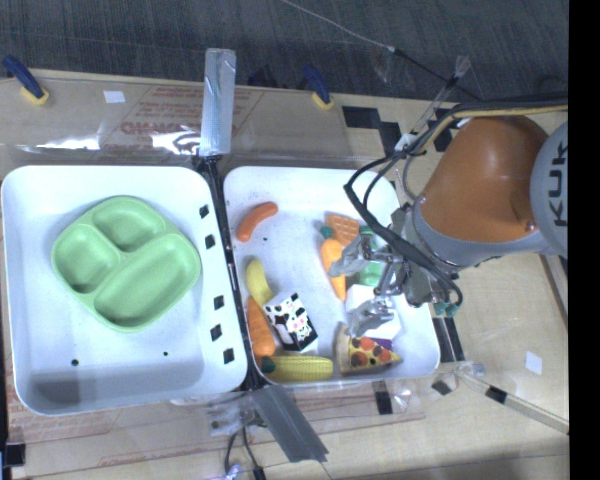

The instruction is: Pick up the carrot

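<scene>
Looking down, we see the gripper (pixel 368 286) low in the right bin (pixel 300 183), fingers apart and grasping nothing, carrot (pixel 260 329) at its eight o'clock by the milk carton (pixel 292 321), green plate (pixel 126 261) in the left bin (pixel 40 193).

Even overhead light, soft shadows, slightly blurry, tape glare.

left bin: green plate (pixel 127 261) | right bin: sausage (pixel 256 220); banana (pixel 257 280); corn (pixel 300 368); pizza slice (pixel 368 353)
</scene>
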### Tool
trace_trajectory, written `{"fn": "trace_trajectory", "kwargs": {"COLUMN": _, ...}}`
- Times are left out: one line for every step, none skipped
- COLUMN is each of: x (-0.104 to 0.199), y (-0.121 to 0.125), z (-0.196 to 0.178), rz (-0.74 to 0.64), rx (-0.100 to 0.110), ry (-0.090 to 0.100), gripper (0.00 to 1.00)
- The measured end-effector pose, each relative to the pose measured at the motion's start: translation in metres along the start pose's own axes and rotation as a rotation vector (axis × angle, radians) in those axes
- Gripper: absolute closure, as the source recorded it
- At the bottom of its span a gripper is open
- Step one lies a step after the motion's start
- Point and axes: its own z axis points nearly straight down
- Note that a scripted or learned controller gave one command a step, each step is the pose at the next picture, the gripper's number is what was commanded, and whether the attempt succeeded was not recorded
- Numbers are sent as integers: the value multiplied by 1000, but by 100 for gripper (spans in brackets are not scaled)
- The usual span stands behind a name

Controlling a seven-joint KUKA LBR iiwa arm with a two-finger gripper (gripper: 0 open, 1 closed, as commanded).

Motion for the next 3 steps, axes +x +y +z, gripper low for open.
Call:
{"fn": "trace_trajectory", "kwargs": {"x": -67, "y": -25, "z": 83, "rz": 94, "rx": -2, "ry": 4, "gripper": 0}}
{"fn": "trace_trajectory", "kwargs": {"x": -95, "y": -40, "z": 134, "rz": 250, "rx": -1, "ry": -1, "gripper": 0}}
{"fn": "trace_trajectory", "kwargs": {"x": -94, "y": -28, "z": 133, "rz": 458, "rx": -1, "ry": 2, "gripper": 0}}
